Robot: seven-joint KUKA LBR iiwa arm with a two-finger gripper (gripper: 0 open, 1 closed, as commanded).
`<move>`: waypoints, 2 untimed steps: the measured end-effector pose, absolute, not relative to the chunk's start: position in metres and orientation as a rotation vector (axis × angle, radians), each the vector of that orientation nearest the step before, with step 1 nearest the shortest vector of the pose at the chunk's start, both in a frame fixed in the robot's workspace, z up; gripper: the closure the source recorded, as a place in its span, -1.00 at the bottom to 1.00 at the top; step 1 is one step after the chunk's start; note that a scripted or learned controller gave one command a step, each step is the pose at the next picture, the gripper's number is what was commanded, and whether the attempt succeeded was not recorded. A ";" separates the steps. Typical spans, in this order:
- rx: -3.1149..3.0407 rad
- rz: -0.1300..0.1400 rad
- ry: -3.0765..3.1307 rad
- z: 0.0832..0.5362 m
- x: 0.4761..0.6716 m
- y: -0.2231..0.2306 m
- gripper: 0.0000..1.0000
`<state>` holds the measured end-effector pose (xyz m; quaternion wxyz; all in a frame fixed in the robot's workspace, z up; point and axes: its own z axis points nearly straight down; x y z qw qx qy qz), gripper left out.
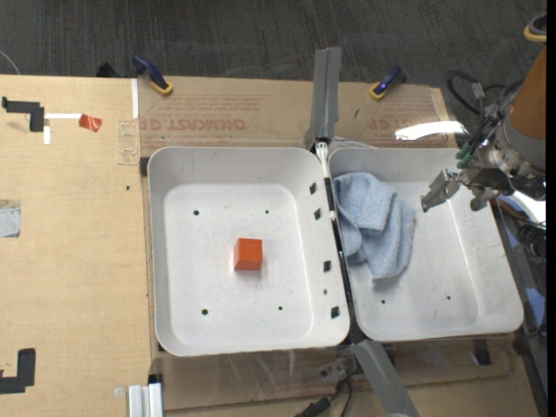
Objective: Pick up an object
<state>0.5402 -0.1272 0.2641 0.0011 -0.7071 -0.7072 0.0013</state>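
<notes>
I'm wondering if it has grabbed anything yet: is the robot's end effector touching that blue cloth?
Apart. In the camera view, bare white bin floor shows between the end effector and the blue cloth, which lies crumpled against the right bin's left wall.

This is a robotics lab or test cell. Two shallow white bins (165, 233) sit side by side on a cardboard-covered surface (261, 111) held down by spring clamps (152, 74). Loose cables (473, 94) trail along the robot arm (530, 120), tape markers (26, 111) dot the plywood, and grey carpet (217, 16) lies behind.
</notes>
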 end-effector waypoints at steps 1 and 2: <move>-2.454 0.006 -1.957 0.207 0.558 -0.110 -1.00; -2.470 0.003 -1.942 0.290 0.575 -0.071 -1.00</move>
